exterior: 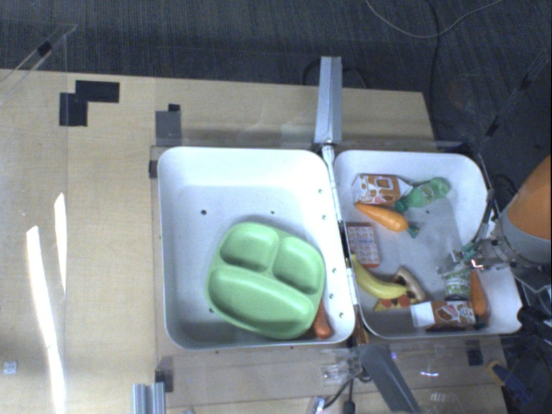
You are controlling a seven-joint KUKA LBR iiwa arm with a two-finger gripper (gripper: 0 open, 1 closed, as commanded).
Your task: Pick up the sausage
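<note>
Here, seen from above at a slant, two shallow white bins sit side by side on a pale wooden bench. My arm (530,214) comes in from the right edge, grey with an orange band, and my claw (470,261) hangs over the right rim of the right bin (431,158). I cannot tell how far the claw is open, and nothing shows held in it.

The sausage (477,294), a short reddish-orange piece, lies on the bin floor just below the claw, beside a brown bottle with a white cap (444,315) in the bin's near right corner. Further left in that bin are a banana (378,283), a carrot (381,217), a green bottle (423,193) and two small printed cartons (379,185).

The left bin (224,179) holds a green divided plate (266,278), tilted against the near wall, with a small orange item (322,324) at its right edge.
</note>
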